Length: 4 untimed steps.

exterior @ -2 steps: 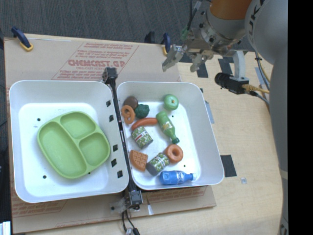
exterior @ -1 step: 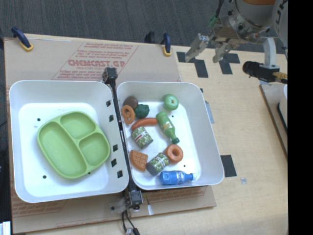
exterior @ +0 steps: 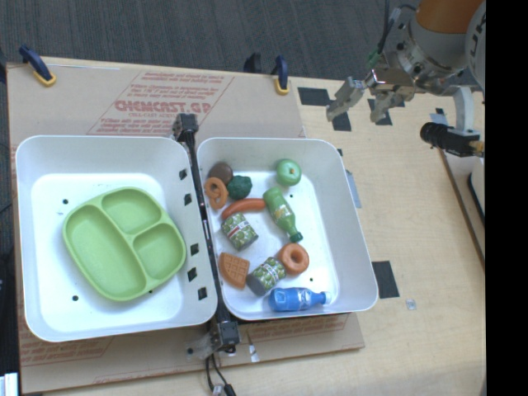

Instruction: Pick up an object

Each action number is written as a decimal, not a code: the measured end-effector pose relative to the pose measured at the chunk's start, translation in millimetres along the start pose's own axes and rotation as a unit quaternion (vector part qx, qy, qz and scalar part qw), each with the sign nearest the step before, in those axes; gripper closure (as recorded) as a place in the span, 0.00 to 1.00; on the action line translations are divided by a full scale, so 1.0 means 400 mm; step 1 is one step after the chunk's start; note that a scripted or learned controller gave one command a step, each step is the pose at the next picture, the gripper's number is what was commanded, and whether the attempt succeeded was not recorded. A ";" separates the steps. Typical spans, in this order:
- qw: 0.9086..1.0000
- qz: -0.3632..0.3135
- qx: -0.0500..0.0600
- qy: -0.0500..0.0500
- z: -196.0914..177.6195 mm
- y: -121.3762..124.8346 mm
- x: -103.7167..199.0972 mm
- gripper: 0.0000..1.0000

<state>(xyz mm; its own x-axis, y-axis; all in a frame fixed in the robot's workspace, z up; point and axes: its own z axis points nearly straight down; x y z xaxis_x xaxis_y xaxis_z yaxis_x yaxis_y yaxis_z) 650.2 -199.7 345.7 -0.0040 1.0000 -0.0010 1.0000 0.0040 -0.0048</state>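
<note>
My gripper (exterior: 361, 110) hangs open above the bench, beyond the far right corner of the right bin (exterior: 351, 221), with nothing between its fingers. In that bin lie a green apple (exterior: 288, 172), a green bottle (exterior: 282, 214), a red sausage (exterior: 242, 207), a dark green vegetable (exterior: 239, 186), two orange doughnuts (exterior: 216, 192) (exterior: 294, 259), a brown round piece (exterior: 220, 172), two green-labelled cans (exterior: 240, 232) (exterior: 266, 275), a waffle (exterior: 233, 269) and a blue bottle (exterior: 298, 299).
The left bin (exterior: 41, 159) holds a green divided plate (exterior: 124, 242). Cardboard with red print (exterior: 165, 101) lies under the bins, clamped at the far edge. Black tape patches (exterior: 313, 97) mark the wooden bench.
</note>
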 end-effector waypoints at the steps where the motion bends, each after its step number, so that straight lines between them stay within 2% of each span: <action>1: 1.000 -0.001 0.002 0.001 0.617 0.016 -0.017 0.00; 2: 1.000 -0.003 0.001 0.000 0.588 0.019 -0.017 1.00; 3: 1.000 -0.001 -0.002 0.001 0.357 -0.017 0.140 1.00; 4: 1.000 -0.002 -0.001 0.000 0.296 -0.172 0.235 1.00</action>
